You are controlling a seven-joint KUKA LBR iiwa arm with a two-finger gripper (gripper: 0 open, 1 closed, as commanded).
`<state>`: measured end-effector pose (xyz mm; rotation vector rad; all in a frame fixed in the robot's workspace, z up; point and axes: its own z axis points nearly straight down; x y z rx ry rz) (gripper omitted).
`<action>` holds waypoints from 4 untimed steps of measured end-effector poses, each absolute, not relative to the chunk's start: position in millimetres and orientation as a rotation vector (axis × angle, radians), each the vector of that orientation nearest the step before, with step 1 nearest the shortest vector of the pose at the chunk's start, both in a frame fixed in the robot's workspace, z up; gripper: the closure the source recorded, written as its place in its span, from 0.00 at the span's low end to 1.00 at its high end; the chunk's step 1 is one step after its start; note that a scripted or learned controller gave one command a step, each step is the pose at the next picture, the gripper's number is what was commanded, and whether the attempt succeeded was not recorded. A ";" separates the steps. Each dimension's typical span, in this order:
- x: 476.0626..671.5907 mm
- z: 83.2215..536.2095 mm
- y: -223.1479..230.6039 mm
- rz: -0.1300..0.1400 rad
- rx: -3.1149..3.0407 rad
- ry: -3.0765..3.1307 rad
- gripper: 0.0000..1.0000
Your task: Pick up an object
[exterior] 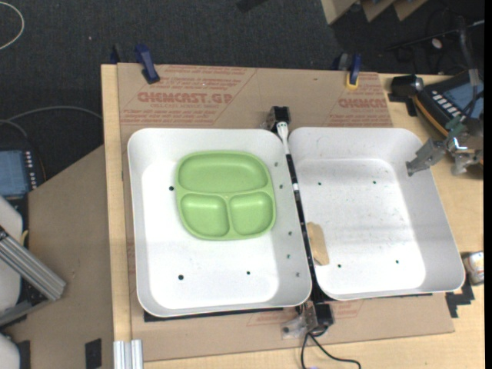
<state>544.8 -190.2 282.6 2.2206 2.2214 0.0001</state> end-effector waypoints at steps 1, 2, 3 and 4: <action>503.4 379.3 -89.6 0.015 2.204 2.229 0.00; 478.4 358.5 -37.3 -0.002 2.218 2.232 0.00; 480.1 369.8 -40.6 0.002 2.219 2.222 1.00; 478.7 326.9 43.1 -0.005 2.216 2.236 1.00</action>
